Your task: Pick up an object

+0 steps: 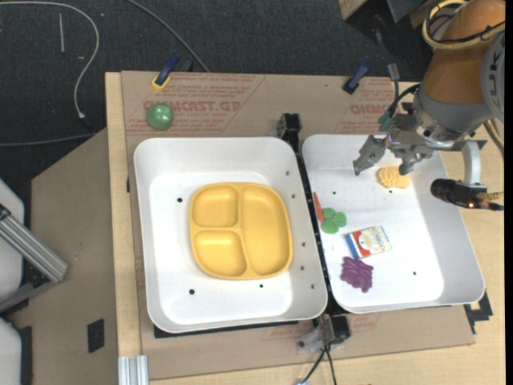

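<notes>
My gripper (389, 160) hangs over the far part of the right bin (449, 287), fingers spread open with nothing between them. A pale yellow lumpy toy (393, 178) lies just below and slightly right of the fingertips. Further forward in the same bin lie a green toy with an orange part (330, 220), a small white, blue and red carton (369, 241) and a purple grape bunch (357, 273).
The left bin (160, 175) holds a yellow divided plate (240, 230). A green ball (160, 116) rests on the cardboard behind the left bin. Blue clamps (167, 72) (357, 78) grip the far edge of the board.
</notes>
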`<state>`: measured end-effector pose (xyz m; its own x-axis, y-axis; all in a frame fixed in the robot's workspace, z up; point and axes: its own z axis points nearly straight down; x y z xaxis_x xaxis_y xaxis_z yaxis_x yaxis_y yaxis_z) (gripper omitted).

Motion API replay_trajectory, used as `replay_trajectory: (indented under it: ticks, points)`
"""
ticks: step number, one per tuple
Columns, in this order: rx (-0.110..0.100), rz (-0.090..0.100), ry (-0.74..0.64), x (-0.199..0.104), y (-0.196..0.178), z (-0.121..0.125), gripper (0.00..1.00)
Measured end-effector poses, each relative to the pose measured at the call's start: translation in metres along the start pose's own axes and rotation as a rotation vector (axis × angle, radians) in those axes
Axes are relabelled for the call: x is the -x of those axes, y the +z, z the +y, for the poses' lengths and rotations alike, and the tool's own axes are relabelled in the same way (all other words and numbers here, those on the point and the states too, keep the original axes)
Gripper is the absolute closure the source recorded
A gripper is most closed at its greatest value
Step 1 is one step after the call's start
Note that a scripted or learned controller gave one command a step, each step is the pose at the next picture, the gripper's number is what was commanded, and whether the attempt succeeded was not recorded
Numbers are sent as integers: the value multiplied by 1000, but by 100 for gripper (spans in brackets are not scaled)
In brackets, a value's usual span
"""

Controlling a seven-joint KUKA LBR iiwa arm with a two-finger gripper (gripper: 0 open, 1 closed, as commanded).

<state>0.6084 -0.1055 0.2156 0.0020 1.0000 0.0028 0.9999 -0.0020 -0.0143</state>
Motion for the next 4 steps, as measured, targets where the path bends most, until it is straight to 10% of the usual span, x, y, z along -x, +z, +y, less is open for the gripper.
replay_trajectory:
  ticks: [1,4]
  points:
    - [13,-1,-2,0,-7,3,0]
    - [9,-1,-2,-4,133,-8,0]
